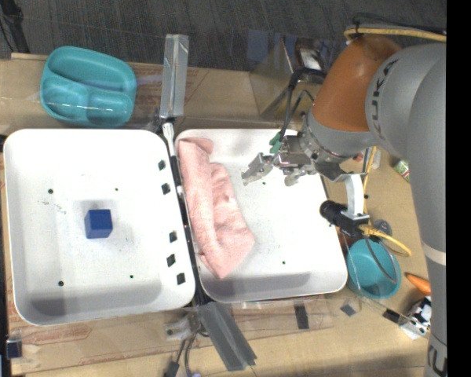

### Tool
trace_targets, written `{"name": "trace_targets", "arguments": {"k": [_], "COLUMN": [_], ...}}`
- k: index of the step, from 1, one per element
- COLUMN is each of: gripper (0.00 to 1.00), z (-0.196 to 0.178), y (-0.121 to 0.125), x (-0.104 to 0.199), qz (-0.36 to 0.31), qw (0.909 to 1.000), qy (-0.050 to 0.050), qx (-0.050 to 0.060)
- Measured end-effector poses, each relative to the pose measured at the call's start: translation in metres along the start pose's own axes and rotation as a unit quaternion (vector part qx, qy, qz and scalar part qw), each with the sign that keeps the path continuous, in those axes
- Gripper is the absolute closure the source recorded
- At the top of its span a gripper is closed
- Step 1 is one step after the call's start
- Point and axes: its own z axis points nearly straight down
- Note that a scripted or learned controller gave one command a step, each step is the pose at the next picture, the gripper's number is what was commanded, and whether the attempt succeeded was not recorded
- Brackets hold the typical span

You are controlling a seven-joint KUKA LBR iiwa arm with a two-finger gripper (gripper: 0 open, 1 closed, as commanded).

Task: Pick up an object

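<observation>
My end effector [273,168], fingers seemingly parted and empty, hangs just right of the pink cloth [213,208], whose long axis runs near-to-far along the bin's left wall

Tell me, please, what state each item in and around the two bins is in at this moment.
pink towel: crumpled, lying along the left side of the right bin.
blue cube: sitting flat in the left bin, untouched.
gripper: above the right bin, right of the towel, holding nothing.
teal tray: on the bench behind the left bin.
teal bowl: upright, beside the right bin's right corner.
</observation>
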Motion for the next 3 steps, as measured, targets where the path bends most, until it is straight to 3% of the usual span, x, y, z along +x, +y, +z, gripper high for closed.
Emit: {"name": "trace_targets", "arguments": {"k": [1, 2, 3], "gripper": [0.0, 0.0, 1.0], "z": [0.115, 0.122, 0.111], "y": [0.059, 0.001, 0.001], "x": [0.019, 0.025, 0.025], "qz": [-0.081, -0.099, -0.101], "qw": [0.9967, 0.9951, 0.9949], "qy": [0.0, 0.0, -0.001], "qx": [-0.001, 0.0, -0.001]}}
